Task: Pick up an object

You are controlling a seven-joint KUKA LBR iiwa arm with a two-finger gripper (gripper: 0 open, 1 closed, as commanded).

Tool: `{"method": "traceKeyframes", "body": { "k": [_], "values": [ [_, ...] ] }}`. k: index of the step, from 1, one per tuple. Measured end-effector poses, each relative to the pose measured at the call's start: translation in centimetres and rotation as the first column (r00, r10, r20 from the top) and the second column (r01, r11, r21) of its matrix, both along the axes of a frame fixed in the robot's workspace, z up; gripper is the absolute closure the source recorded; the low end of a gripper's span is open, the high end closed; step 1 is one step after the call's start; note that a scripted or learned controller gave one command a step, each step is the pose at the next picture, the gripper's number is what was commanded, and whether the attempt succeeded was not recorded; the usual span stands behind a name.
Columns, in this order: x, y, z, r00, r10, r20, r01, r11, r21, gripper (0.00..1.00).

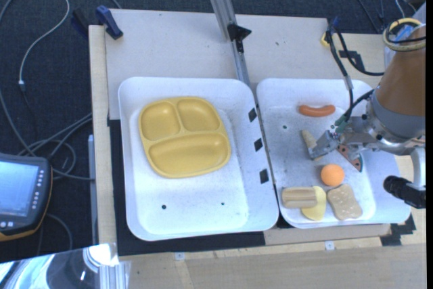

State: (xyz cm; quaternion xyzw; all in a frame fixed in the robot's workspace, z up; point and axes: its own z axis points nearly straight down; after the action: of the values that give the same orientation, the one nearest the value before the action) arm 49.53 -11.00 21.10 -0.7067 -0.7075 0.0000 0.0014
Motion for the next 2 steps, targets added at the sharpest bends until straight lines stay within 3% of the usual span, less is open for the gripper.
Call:
{"method": "traceKeyframes", "body": {
  "k": [1, 2],
  "values": [
    [0.0, 0.0, 0.0, 1.0, 0.0, 0.001, 0.0, 1.0, 0.0, 0.0],
    [0.1, 0.3, -6.3, 1.0, -0.001, -0.007, 0.001, 1.0, 0.001, 0.0]
  ]
}}
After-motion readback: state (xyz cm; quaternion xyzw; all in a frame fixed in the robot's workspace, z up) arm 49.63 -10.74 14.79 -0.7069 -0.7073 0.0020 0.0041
